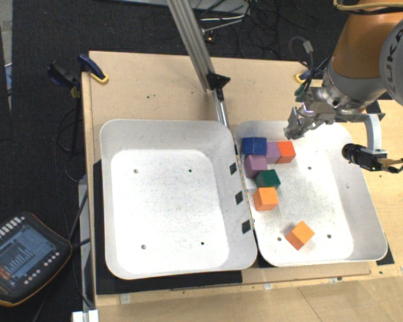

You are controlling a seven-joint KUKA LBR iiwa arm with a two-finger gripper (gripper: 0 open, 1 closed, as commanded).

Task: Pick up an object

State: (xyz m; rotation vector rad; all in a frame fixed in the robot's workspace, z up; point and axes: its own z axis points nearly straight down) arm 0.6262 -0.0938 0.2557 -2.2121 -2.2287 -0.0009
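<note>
Several small blocks lie in the right bin (349, 200). A blue block (254, 145), two purple blocks (256, 163), a red-orange block (286, 151), a dark green block (268, 178) and an orange block (266, 198) cluster along the bin's left wall. Another orange block (299, 235) lies alone nearer the front. My gripper (297, 130) hangs at the bin's back edge, just above and to the right of the red-orange block. Nothing shows between its fingers.
The left bin (121, 180) stands beside the right one. A metal pole (195, 39) slants in from the top to the gap between the bins. Blue clamps (87, 66) sit at the bench's back left corner. A teach pendant (20, 253) lies at the lower left.
</note>
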